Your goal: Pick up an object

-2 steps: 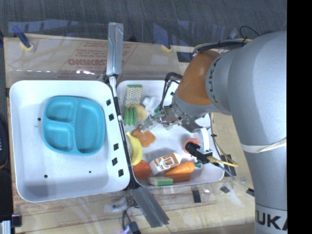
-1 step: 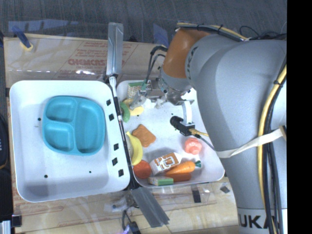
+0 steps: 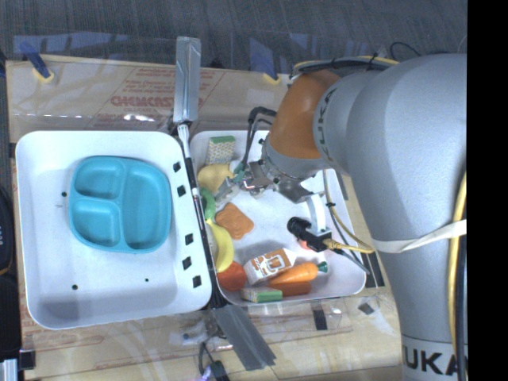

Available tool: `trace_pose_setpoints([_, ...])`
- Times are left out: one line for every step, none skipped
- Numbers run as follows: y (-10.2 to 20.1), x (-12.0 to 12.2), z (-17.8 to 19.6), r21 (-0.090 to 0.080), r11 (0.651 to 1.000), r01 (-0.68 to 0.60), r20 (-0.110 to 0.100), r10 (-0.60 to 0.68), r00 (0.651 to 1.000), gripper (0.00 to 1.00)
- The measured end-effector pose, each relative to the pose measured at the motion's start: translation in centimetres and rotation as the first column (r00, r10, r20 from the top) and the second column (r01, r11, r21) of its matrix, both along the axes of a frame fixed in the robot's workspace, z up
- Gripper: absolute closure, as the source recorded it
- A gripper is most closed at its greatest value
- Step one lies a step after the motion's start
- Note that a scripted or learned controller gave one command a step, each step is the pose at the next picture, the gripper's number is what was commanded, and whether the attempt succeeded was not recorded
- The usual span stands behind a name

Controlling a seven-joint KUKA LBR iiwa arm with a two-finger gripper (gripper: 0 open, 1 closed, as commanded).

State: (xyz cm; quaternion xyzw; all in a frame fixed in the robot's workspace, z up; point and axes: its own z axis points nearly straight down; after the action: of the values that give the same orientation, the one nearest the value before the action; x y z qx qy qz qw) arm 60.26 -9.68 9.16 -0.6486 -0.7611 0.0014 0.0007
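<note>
The hand is lowered into the right bin, at its upper left part; whether it is open or closed, or grips anything, cannot be determined. Just beside it to the left lies a pale yellow object, directly below it an orange toast-shaped piece, and farther below a carrot and a small carton. Well to the hand's left, the left bin holds a blue divided plate.
</note>
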Motion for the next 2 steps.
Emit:
trace_pose_setpoints([0.0,3.5,0.0,0.002,1.000,-0.018,-0.001,0.018,1.000,0.00])
trace_pose_setpoints([0.0,-3.0,0.0,0.001,0.996,-0.091,0.001,0.091,0.996,0.00])
